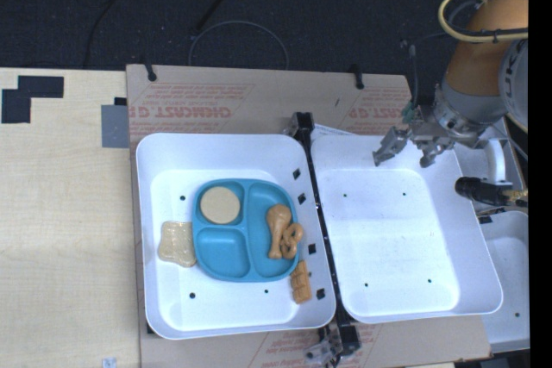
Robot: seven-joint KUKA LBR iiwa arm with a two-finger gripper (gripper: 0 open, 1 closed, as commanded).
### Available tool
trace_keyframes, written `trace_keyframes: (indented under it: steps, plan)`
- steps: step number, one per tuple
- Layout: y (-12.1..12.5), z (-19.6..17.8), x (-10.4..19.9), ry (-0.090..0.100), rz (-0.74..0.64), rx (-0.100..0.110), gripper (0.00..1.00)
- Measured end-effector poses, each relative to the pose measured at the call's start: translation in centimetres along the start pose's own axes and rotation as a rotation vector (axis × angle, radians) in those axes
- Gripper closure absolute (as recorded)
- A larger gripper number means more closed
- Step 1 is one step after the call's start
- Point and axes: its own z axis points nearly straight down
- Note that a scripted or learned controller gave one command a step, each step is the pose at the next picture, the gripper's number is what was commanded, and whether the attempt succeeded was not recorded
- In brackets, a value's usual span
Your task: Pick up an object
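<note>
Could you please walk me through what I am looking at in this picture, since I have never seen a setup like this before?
This is one camera fixed above a workbench, looking down at a slant. The grey robot arm with an orange band reaches in from the right; its two-finger hand hangs over the far edge of the right shallow white bin, its fingers spread apart with nothing between them.

The left shallow white bin holds the objects it could pick up. A blue plastic divided plate carries a round tan disc like a biscuit and a tan twisted pretzel-like piece. Beside the plate's left edge lies a pale toast-shaped piece, and by its lower right corner a small orange-brown ridged block. Nothing is being held.
</note>
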Motion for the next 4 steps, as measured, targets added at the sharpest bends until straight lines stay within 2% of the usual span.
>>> trace_keyframes:
  steps: [1,2,3,4]
  plan:
    - [0.3,-0.9,0.0,-0.002,-0.002,-0.013,0.0]
    - [0.0,3.6,0.5,-0.002,-0.002,-0.01,0.0]
    - [-0.5,9.8,0.2,-0.001,-0.001,-0.008,0.0]
    - [-0.6,11.2,0.3,-0.002,-0.002,-0.012,0.0]
